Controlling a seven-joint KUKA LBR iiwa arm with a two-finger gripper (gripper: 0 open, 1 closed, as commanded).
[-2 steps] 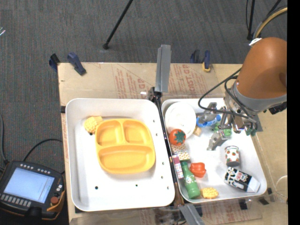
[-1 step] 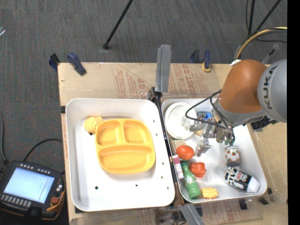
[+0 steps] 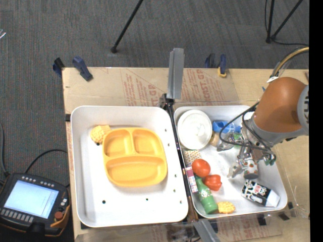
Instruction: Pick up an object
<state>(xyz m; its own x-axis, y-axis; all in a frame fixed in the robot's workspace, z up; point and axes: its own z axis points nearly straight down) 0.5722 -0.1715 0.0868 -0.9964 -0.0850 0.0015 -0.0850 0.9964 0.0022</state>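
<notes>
Over the right bin, my gripper hangs with fingers spread, pinching nothing, black-and-white carton just below it, red tomato and green bottle further to its left.

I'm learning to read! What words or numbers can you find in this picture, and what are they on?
Red printed letters on the brown cardboard sheet under the bins: upside down and too blurred to read.
Black-and-white cow-pattern carton: print too small to read.
Green bottle: label too small to read.
Handheld grey controller screen: nothing legible.
</notes>
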